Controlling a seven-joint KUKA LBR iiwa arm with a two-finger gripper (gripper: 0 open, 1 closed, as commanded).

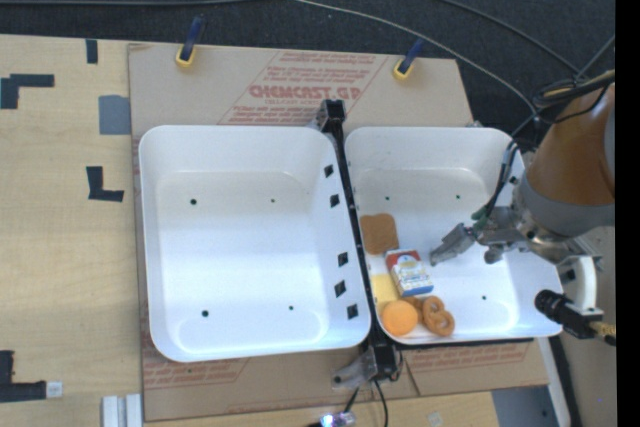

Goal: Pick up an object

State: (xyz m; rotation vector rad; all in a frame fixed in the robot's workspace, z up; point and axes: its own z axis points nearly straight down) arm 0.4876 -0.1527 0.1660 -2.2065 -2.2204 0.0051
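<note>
Camera view: right bin (pixel 430 150) holds a brown square (pixel 379 233), small carton (pixel 409 274), orange ball (pixel 400 318) and pretzel (pixel 437 316); gripper (pixel 462 245) hovers beside the carton, grip state unclear; left bin (pixel 240 150) alongside

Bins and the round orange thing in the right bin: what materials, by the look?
Bins: likely moulded plastic, white and semi-gloss, going by the rounded corners and soft sheen on the walls. Round orange thing: uniform matte orange with a smooth surface; probably a plastic or foam toy fruit, but the view is too coarse to settle which.
</note>
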